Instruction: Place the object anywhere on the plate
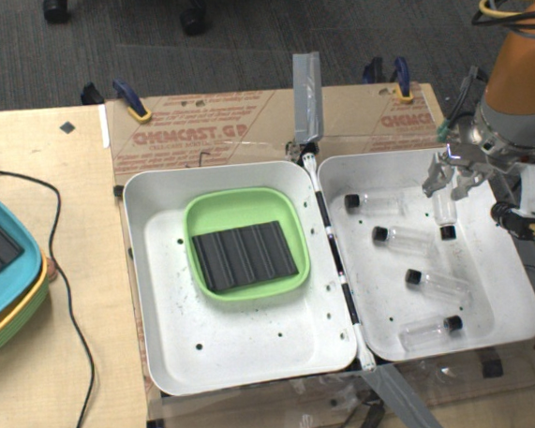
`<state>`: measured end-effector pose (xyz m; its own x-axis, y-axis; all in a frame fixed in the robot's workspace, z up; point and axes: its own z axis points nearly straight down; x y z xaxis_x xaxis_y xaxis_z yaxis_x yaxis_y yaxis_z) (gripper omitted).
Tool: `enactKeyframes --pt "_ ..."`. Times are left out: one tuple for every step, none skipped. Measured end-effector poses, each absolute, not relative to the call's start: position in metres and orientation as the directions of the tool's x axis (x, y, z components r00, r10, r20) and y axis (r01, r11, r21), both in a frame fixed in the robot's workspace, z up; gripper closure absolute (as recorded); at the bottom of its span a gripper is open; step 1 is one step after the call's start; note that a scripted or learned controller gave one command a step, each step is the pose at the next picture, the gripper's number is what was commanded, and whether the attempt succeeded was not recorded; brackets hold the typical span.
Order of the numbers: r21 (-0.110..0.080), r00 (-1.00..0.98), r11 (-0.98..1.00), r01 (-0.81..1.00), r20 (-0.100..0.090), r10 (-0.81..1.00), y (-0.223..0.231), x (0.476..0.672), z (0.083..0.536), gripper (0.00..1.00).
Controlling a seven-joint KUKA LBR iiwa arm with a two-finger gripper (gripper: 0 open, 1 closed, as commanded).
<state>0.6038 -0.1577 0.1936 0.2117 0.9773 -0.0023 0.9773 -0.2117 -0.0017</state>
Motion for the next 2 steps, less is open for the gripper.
enactKeyframes --pt "-0.002 0.212 -0.212 0.977 -0.002 0.977 -0.158 0.604 0.194 0.0" --pt "-0.001 0.477 -0.477 0.879 -0.003 0.879 -0.164 0.6 0.225 0.0"
